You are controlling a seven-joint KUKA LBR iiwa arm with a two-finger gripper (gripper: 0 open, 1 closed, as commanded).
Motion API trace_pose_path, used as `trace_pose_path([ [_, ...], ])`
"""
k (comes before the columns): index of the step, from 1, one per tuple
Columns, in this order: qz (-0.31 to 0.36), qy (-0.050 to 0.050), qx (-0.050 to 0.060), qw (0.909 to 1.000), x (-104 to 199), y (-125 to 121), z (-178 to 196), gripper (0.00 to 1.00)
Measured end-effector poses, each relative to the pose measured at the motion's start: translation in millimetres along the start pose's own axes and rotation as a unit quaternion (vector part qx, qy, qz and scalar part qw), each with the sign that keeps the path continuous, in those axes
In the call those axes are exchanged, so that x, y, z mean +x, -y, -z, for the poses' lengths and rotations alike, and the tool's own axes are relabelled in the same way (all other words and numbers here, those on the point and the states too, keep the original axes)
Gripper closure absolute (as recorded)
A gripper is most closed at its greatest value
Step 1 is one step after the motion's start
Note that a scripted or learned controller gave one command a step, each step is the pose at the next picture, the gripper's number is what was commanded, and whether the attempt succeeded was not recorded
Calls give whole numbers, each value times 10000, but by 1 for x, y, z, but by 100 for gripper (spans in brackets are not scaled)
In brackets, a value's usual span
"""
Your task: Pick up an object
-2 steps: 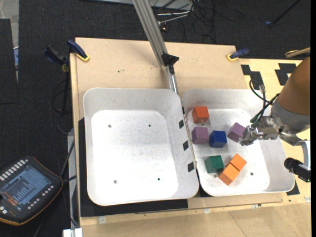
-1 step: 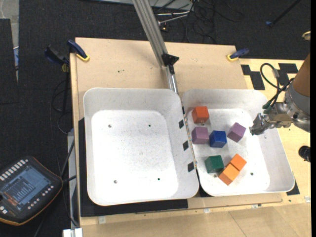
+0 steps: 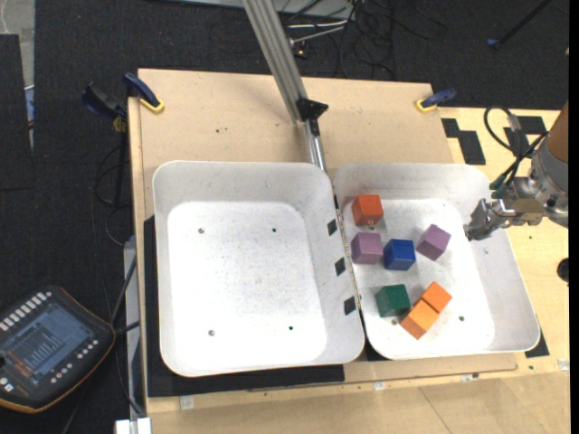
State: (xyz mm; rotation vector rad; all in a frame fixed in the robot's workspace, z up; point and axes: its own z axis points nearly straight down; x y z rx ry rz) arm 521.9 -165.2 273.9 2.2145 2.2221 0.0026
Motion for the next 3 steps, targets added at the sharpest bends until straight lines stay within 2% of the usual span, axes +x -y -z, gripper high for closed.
trace_pose_path([
  [3, 28, -17, 16, 10000, 152, -20, -11, 100],
])
